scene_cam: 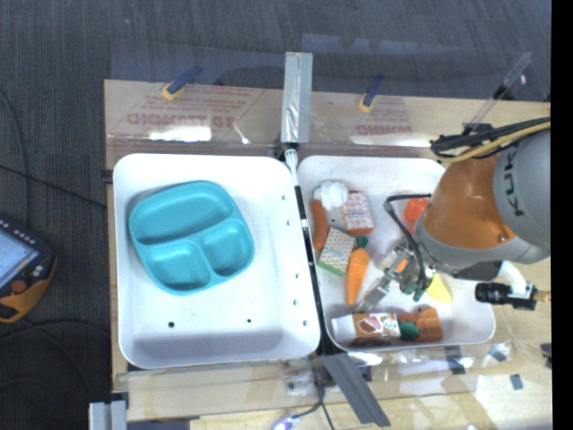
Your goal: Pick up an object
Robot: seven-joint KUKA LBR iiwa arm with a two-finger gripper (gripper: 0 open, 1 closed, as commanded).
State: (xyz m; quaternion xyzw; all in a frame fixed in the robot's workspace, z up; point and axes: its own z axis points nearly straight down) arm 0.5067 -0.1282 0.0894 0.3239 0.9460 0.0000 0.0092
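Observation:
My gripper [387,282] hangs low in the right bin [394,170], its metal fingers pointing down-left just right of an orange carrot [356,274]. Whether anything sits between them I cannot make out. Close by lie a pale checkered box [335,250], a red-and-white packet [358,211], a white lump [331,193] and an orange stick [319,224] by the bin's left wall. At the front of the bin lie a red-labelled packet [376,326] and a brown block [425,322]. A yellow piece [438,288] and a red piece [415,210] peek out beside the arm.
The left bin [152,330] holds a blue three-compartment tray [191,234]. The orange wrist band and grey arm [483,213] cover the right bin's right half. A metal divider post [297,97] stands behind the bins. Cables run at the far right.

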